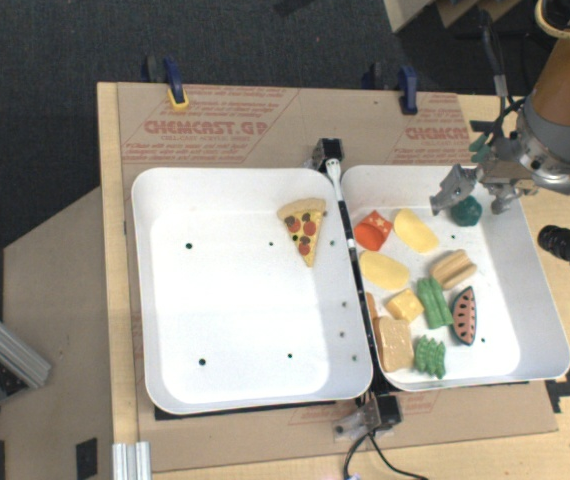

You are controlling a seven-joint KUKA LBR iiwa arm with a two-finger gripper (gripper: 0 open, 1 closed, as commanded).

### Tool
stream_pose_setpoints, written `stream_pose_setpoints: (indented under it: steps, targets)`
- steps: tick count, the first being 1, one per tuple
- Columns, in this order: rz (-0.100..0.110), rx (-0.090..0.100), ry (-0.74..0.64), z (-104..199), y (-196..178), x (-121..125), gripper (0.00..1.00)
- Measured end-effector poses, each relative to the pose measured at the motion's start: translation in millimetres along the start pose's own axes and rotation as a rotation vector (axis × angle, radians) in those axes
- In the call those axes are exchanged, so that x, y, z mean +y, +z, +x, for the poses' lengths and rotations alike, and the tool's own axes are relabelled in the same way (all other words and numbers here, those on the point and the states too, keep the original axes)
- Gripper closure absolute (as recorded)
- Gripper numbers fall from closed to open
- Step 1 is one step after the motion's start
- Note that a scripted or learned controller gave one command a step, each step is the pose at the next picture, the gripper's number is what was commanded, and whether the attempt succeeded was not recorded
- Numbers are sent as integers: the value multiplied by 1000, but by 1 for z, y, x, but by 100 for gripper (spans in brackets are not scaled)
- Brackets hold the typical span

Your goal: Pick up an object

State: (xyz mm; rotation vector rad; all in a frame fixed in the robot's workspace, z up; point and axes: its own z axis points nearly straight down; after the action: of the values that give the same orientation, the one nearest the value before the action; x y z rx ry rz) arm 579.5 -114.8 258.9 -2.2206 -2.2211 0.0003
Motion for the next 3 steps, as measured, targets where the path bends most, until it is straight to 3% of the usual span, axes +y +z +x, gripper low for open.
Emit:
stream_pose_setpoints:
  steps: [1, 2, 3]
  targets:
    - [1, 1, -4, 55, 77, 43, 0]
    - [3, 0, 2, 15, 168, 25, 0]
    - [-4, -2, -1, 12, 174, 47, 0]
